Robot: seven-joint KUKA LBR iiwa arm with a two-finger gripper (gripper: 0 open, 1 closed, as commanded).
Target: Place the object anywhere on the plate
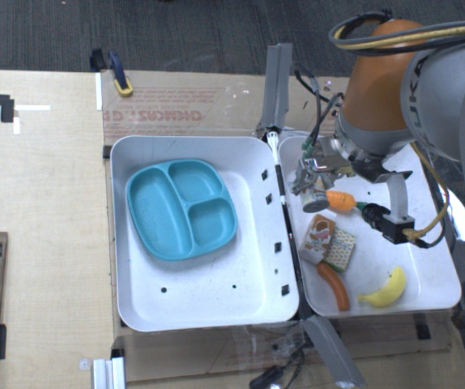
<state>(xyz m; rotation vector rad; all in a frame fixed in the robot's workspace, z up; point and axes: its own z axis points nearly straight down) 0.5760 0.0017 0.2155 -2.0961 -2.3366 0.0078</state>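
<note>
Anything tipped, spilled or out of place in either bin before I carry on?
Nothing looks spilled or damaged. The blue plate lies flat but at an angle in the left bin. In the right bin the carrot, snack box, sausage and banana lie loose, with the pincer beside the carrot.

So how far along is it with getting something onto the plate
Nothing looks done: the blue plate in the left bin bears nothing. In hand: the pincer is low over the right bin, by the carrot. Left: grasp an item, carry it across, set it on the plate.
</note>
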